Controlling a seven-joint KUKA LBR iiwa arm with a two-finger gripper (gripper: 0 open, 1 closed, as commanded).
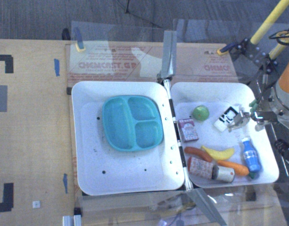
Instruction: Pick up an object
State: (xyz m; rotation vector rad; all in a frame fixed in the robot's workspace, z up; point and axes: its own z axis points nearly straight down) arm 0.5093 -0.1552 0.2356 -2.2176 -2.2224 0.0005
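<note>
The right bin [205, 92] holds a green apple [200, 112], a small maroon box [187, 129], a white carton with black print [226, 118], a yellow banana [218, 152], a red-orange sausage [198, 153], an orange carrot [234, 166], a blue bottle [251, 156] and a can lying on its side [211, 170]. My gripper [238, 121] reaches in from the right edge and hovers just right of the white carton, above the blue bottle. Nothing shows between its fingers.
The left bin [87, 140] carries a teal divided plate [133, 122]. A metal divider [169, 55] runs between the bins at the back. Yellow-handled gear [271, 18] and cables crowd the upper right. A wooden bench [26, 140] lies to the left.
</note>
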